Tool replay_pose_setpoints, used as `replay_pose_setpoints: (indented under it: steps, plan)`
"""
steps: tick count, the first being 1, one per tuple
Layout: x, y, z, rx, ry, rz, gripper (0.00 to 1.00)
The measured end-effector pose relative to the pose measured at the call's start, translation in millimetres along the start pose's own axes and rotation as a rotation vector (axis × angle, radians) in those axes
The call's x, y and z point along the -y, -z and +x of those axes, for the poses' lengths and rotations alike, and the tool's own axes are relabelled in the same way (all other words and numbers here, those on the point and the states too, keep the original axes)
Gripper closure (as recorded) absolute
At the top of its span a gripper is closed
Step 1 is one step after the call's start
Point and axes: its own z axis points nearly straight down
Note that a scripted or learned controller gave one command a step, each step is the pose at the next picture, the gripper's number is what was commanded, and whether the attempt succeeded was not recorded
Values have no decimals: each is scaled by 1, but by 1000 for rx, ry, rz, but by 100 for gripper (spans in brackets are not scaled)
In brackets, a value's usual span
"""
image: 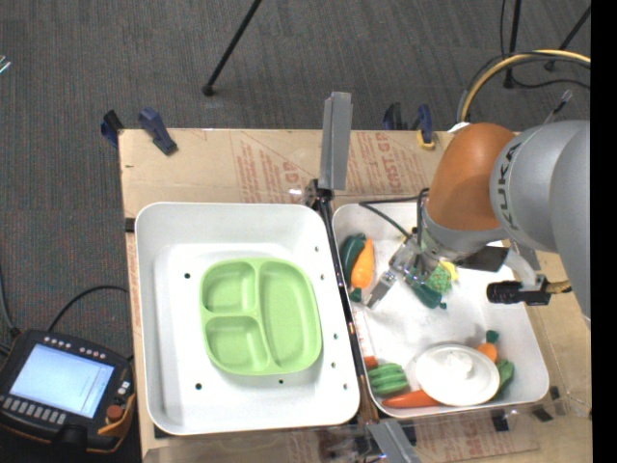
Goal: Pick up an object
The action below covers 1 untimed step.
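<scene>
Gripper (390,280) first: from the fixed camera above the surface, mine hangs low inside the right bin (521,331), reached in from the right under the orange band (472,186) of my wrist. Two grey fingers (378,291) slant down and to the left, and I read them as parted a little, with bare white bin floor showing between the tips. Nothing sits between them, so I hold nothing.

Just to my left, close against the bin's left wall, lies an orange toy vegetable (362,263) with a dark green piece (350,249) beside it; my fingertips stop near it but I cannot say they touch. Just to my right, tucked under my wrist, is a small teal and yellow toy (436,284), partly hidden by me, so its shape is unclear. Further below me sit a white round dish (456,374), a green vegetable (388,379) and a carrot (416,398) along the bin's near edge. Well off to my left, the left bin (164,258) bears a green divided tray (260,316).

I judge this to be the descent-and-close step of a pick, not yet a grasp. My likeliest target is the orange vegetable. The next move calls for shifting slightly left so it lies between my fingers, then closing and lifting straight up. The nearby wall could block one finger.
</scene>
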Motion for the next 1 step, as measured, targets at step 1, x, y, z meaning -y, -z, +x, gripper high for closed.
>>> replay_pose_setpoints:
  steps: [1]
  plan:
    - [-1,0,-5,2,-55,-1,0]
